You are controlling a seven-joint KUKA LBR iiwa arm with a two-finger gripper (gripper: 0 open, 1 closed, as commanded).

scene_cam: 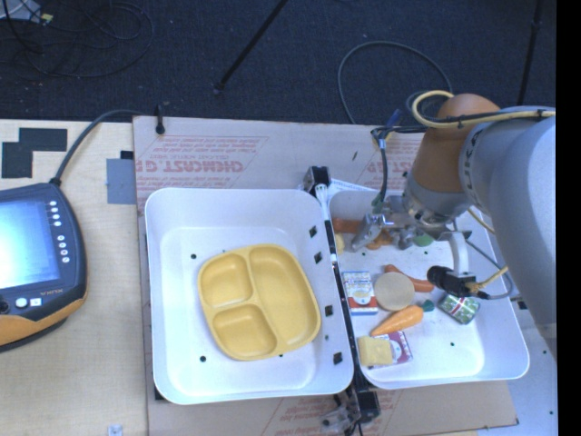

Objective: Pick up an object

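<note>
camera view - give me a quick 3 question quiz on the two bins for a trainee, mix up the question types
1. True or false: the yellow divided plate lies in the left bin.
2. Which item lies nearest the front edge of the right bin?
A. the orange carrot
B. the yellow cheese wedge
C. the green can
3. Fill in: the hand hangs over the ____ part of the right bin, the part farther from the camera.

Key
1. True.
2. B; the cheese wedge lies just in front of the carrot.
3. Back; the hand is above the clutter near the bin's far wall.
</note>
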